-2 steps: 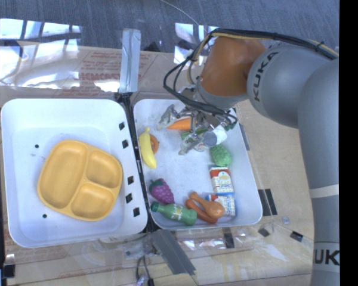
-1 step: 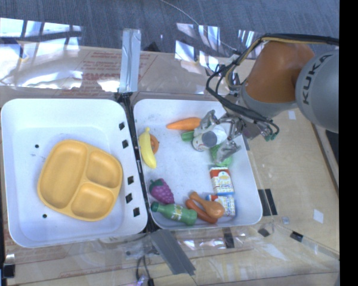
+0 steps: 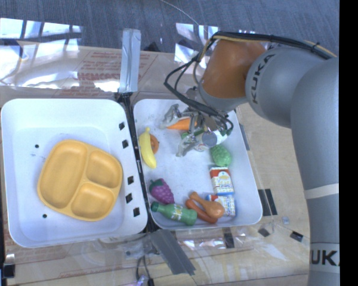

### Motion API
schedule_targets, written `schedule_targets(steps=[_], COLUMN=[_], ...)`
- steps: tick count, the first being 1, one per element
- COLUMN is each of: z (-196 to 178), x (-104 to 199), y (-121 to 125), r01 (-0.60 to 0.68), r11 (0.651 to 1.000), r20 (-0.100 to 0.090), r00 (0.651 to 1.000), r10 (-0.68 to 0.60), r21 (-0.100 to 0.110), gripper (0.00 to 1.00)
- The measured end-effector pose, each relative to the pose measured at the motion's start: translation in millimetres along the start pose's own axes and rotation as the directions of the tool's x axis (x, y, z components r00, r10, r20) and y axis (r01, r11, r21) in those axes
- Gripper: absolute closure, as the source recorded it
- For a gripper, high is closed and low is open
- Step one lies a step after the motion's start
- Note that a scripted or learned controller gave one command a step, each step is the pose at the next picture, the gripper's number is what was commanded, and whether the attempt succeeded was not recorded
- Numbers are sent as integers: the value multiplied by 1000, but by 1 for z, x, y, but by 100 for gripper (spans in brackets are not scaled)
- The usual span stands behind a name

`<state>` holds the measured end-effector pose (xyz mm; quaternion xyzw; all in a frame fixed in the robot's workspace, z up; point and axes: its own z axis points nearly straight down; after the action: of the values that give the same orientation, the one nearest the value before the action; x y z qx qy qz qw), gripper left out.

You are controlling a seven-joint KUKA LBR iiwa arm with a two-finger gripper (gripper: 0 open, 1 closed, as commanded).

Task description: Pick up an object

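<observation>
Dark carpet fills the top of the frame, and below it a cardboard-covered bench [image 3: 101, 70] carries two shallow white bins side by side.

Camera view: the left bin [image 3: 18, 118] holds a single yellow divided tray [image 3: 79, 179], lying flat at its centre. The right bin [image 3: 250, 183] holds the loose objects: a banana [image 3: 147, 149] along its left wall, a bunch of purple grapes [image 3: 161, 190] below it, a green bottle [image 3: 175, 213] at the lower edge, an orange-brown drumstick-like piece [image 3: 205, 207] beside that, a red-and-white carton [image 3: 221, 180] toward the right wall with a green leafy piece [image 3: 221, 156] above it, and a carrot [image 3: 179, 124] near the top.

From the right the grey arm reaches in, and the gripper [image 3: 194, 137] sits low over the upper middle of the right bin, just beside the carrot and close to a small green-and-white item I cannot identify. Its fingers are tangled visually with cables and objects; I cannot tell how far apart they stand or whether anything lies between them.

My reading is that the attempt is at the grasp stage, with the carrot the likeliest target. The next move calls for closing squarely on one piece, then lifting straight up clear of the bin wall.
</observation>
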<state>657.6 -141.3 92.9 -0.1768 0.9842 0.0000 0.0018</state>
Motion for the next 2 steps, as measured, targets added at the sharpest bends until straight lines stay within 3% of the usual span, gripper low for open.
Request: schedule_targets(steps=[1,2], z=[-13,-125], x=[-2,-12], y=[-1,24], r01=[3,-43], r11=[1000,999], r20=[6,11], r00=[1000,999], r10=[-3,43], r21=[4,7], gripper=[100,100])
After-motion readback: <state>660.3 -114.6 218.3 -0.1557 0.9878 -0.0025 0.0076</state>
